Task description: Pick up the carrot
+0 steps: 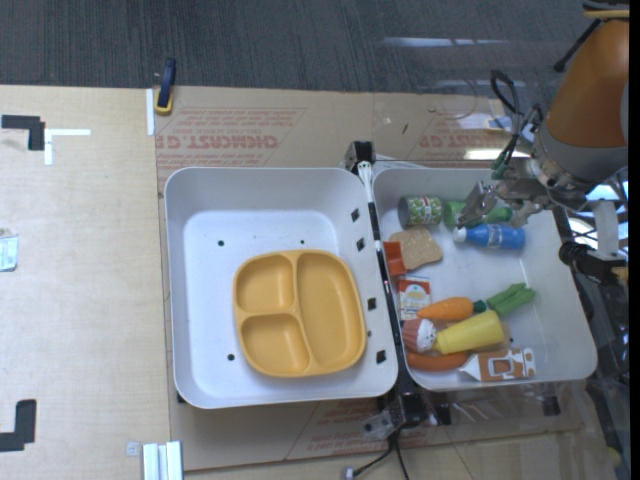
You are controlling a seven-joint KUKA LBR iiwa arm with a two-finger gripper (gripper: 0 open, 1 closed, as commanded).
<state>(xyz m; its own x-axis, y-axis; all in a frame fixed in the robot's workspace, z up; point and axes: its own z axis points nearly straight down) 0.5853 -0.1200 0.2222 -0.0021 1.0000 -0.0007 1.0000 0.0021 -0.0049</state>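
Nearest the lens, the carrot [455,309] lay in the right bin [572,298], long axis left-right, greens toward the right. My claw [478,208] hung over the bin's far end by the blue bottle [495,236], the carrot well toward the camera from it; whether it was parted or closed, I couldn't tell.

Robotics laboratory test bench, seen from above.
Two shallow white plastic bins [190,298] sit on taped brown cardboard [260,133] over a pale wooden bench [70,318]; black corner markers [25,133], loose cables [385,453] and grey office carpet [300,18] indicate an experimental setup.
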